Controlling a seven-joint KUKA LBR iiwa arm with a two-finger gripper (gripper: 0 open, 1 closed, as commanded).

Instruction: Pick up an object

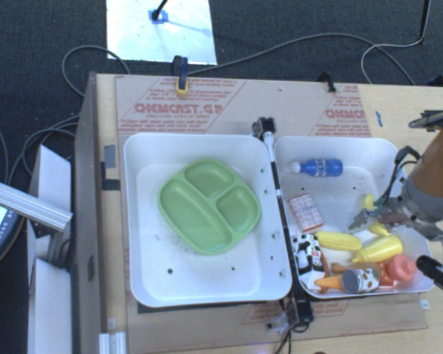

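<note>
a desk (229, 98) carries a tan cardboard sheet printed with red writing that reads "chemcast gp" (179, 109), repeated at the far right. two shallow white plastic bins sit on it side by side, their rims touching along a black strip. the left bin (144, 271) holds one thing: a smooth light-green plate (209, 206) with rounded corners, moulded into three compartments and lying turned at an angle.

the right bin (354, 153) holds a small clutter. a blue bottle (319, 168) with a white cap lies on its side at the far end. near the middle lies a flat white card with a red pattern (306, 211), too small to read. at the near end, packed close together, are a black-and-white cow toy (305, 252), a yellow banana-shaped piece (340, 240), a glossy yellow squeeze bottle (376, 251) lying flat, an orange carrot shape (330, 280), a small printed can (359, 279) and a red-pink rounded piece (402, 267).

the grey arm comes in from the right with its orange band (437, 169) over the bin's right rim. the end effector (371, 217) is low in the right bin, just beyond the banana-shaped piece, beside a small yellow object (369, 201). i cannot tell whether it is open or closed.
</note>
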